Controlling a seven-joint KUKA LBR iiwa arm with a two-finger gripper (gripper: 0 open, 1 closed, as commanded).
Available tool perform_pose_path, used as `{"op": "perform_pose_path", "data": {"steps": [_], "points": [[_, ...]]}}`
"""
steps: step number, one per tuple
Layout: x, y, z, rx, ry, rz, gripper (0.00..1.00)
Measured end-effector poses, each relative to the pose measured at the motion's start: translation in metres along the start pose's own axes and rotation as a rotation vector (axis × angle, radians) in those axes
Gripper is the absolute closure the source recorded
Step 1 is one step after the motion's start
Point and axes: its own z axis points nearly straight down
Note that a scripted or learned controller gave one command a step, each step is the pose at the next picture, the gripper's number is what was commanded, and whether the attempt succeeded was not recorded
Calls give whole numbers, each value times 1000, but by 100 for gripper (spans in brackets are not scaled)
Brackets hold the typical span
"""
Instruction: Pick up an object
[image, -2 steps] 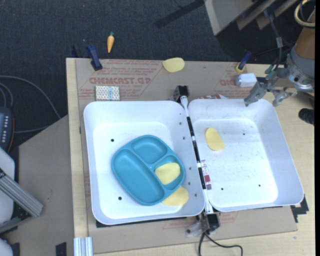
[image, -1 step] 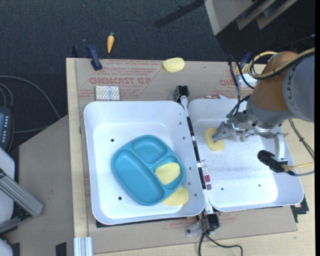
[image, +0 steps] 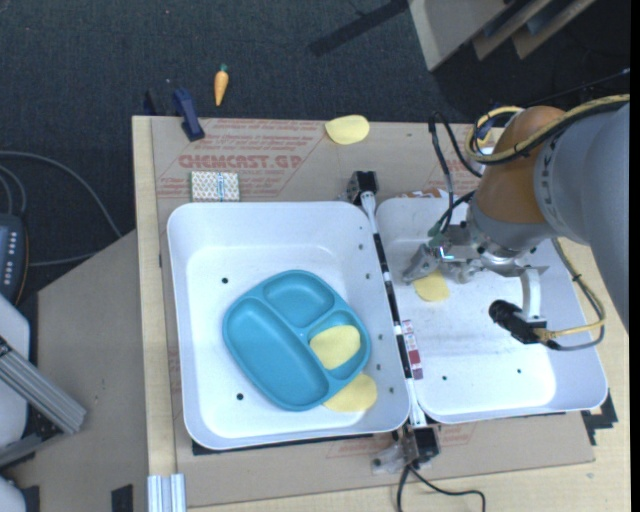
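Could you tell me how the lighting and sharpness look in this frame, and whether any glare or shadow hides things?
Camera view: even, bright light; the left bin is nearly washed out white but the blue plate reads clearly; the arm throws a soft shadow on the right bin near the gripper; the yellow piece there stays visible; focus is slightly soft throughout.

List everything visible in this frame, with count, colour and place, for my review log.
White bins: 2, white, side by side on the bench.
Divided plate: 1, blue, in the left bin.
Yellow pieces: 4, pale yellow; one in the plate's compartment, one beside the plate's lower edge, one in the right bin, one on the board behind the bins.
Small packet: 1, white patterned, board behind left bin.
Toy carrot: 1, orange, floor behind the bench.
Blue clip-like item: 1, board's far-left corner.
Gripper: 1, grey, over the right bin, next to the yellow piece.
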Motion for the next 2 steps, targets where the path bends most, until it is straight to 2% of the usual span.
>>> {"op": "perform_pose_path", "data": {"steps": [1,2], "points": [[0,1,-10,-2,0,1,100],[0,0,-10,-2,0,1,0]]}}
